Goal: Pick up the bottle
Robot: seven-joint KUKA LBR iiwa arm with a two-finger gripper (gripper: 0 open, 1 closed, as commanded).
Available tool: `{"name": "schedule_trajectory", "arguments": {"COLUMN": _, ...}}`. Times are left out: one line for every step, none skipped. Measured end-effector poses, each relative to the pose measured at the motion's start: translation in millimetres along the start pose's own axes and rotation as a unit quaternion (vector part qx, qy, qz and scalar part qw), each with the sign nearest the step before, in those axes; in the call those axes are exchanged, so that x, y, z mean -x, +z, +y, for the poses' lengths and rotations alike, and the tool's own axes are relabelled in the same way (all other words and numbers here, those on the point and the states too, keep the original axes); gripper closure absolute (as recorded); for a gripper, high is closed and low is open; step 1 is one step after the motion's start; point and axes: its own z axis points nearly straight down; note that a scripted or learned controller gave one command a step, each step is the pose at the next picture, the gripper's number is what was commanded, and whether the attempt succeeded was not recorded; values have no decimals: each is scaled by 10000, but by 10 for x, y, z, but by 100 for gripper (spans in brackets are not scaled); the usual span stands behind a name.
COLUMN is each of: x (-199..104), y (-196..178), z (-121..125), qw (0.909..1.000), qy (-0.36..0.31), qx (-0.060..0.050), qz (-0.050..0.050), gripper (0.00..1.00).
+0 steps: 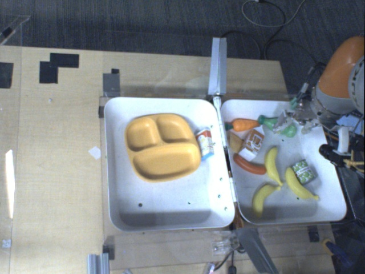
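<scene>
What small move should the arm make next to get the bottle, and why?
Probably shift the gripper left, toward the bottle. The gripper sits at the far side of the right bin, near the carrot, while the bottle lies in the left bin beside the plate.

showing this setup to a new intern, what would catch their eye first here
Probably the big yellow divided plate filling much of the left bin, with a small bottle lying at its right edge. Next, the right bin crowded with bananas, a carrot and a green can, and the arm's gripper at its far right corner.
</scene>
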Motion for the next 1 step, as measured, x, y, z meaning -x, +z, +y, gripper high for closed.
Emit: {"name": "schedule_trajectory", "arguments": {"x": -102, "y": 266, "z": 118, "qw": 9994, "qy": 326, "qx": -100, "qz": 6, "gripper": 0}}
